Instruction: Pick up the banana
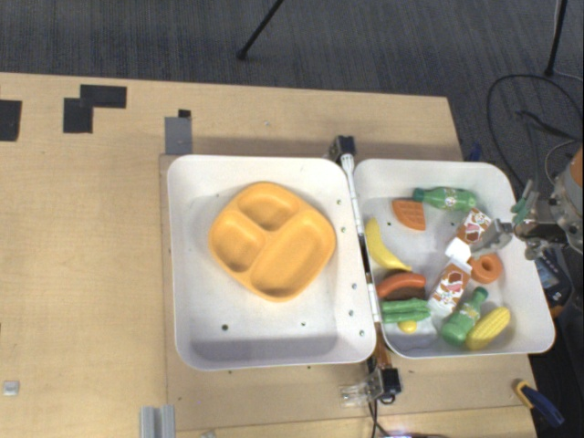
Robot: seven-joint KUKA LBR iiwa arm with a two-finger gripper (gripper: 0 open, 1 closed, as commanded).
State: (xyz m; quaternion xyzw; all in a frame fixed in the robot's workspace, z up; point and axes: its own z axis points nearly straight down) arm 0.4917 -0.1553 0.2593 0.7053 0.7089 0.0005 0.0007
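Banana point(384, 248) lying free in right bin point(525, 331), against its left wall — just above a brown sausage point(401, 285) and green pieces. Tool point(513, 227) at the bin's right rim beside a small carton point(474, 226), grasping nothing visible; open or clenched — cannot tell. Left bin point(192, 336) carrying an orange divided plate point(271, 239).

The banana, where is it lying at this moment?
The banana lies in the right bin, along its left wall, just above the sausage and below-left of the orange slice.
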